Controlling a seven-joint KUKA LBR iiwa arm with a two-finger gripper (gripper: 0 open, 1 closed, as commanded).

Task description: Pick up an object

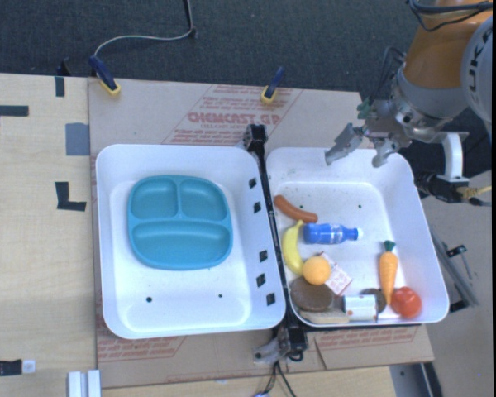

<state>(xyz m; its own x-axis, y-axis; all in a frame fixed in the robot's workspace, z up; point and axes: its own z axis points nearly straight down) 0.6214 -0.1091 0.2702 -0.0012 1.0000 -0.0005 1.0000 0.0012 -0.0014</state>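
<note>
The right bin [397,180] holds a brown sausage [295,210], a blue bottle [330,235], a banana [291,250], an orange ball [316,270], a carrot [387,271], a red tomato [406,302], a brown round piece [313,297] and a small white box [360,306]. My gripper [362,149] hangs open above the bin's far rim, with nothing between its fingers. It stands well above and behind the blue bottle.
The left bin [116,296] carries a blue divided plate [180,221]. A black clip strip [261,222] runs between the two bins. Yellow and blue clamps [273,85] pin the cardboard sheet at the back. A black cable [169,23] lies beyond the bench.
</note>
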